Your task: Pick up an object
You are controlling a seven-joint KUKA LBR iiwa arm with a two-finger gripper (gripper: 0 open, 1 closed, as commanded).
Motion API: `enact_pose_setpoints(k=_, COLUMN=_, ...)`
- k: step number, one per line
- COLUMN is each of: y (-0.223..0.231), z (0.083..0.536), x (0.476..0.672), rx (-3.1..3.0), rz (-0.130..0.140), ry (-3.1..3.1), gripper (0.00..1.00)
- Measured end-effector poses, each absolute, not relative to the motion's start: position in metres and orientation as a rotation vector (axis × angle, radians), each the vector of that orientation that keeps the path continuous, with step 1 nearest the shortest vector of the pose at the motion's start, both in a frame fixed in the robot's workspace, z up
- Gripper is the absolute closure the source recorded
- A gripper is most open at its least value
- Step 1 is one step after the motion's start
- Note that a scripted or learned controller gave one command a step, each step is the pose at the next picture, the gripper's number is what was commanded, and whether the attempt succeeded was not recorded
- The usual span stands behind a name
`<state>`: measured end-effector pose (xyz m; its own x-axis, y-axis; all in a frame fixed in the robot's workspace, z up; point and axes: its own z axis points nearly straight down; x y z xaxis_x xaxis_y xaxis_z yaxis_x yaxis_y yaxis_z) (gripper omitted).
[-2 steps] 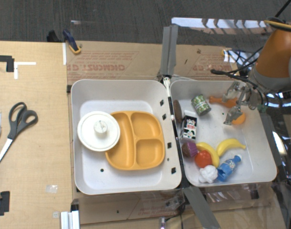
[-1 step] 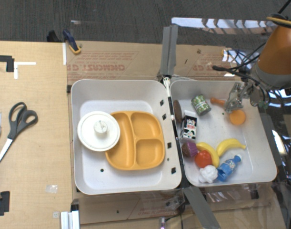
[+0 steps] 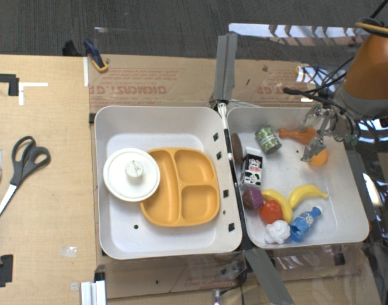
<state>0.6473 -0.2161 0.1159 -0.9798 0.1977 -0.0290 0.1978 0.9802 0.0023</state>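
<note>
Pincer [image 3: 315,146] low over orange fruit [image 3: 319,158]; right bin [image 3: 355,196].

there are red letters on the brown cardboard [image 3: 152,84] behind the left bin [image 3: 105,183]. the letters are upside down and backwards, so they are hard to read. they may spell something like "cranked", but that is not sure. more red marks sit on the cardboard behind the right bin [image 3: 355,227], and they are too faint to read. the small black and white box [image 3: 253,169] in the right bin has a picture or print on it, but it is too small to make out. the green can [image 3: 267,139] and the blue bottle [image 3: 304,223] have labels too, and no words on them can be read.
</note>
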Motion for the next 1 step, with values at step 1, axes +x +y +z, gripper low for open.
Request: enact_pose_setpoints(k=1, y=-0.2205, z=0.0935, x=0.6332, rx=0.469, rz=0.0, ry=3.102, gripper=0.0)
